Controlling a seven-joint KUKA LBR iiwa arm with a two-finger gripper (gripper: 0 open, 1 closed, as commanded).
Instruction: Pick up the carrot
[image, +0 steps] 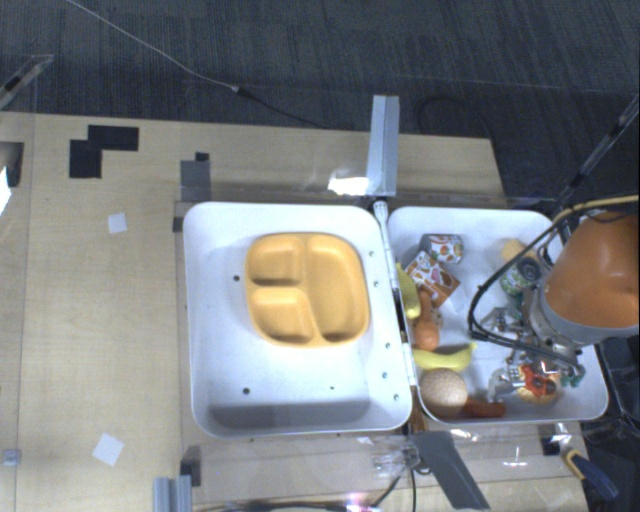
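We are working over the right bin (590, 405), with the arm (598, 270) reaching in across the tabletop's right edge and its gripper (530, 372) hanging low near the bin's front right corner. We are judging this to be the approach step, not a lift. The gripper's lower end is lost in cables and small bright items, so we cannot tell how it is set or whether it has hold of anything.

The carrot (429, 318), as best we are reading it, is lying against the bin's left wall, beside the divider, with a yellow banana (443, 356) just in front of it and a patterned packet (436, 266) just behind. A brown round item (444, 390) is sitting near the front left corner. The left bin (205, 300) is carrying a yellow divided tray (305, 288).

To do this well, we are wanting to bring the gripper across toward the left wall, line it up across the carrot's narrow width, and come down clear of the banana and the wall so nothing else gets pinched.
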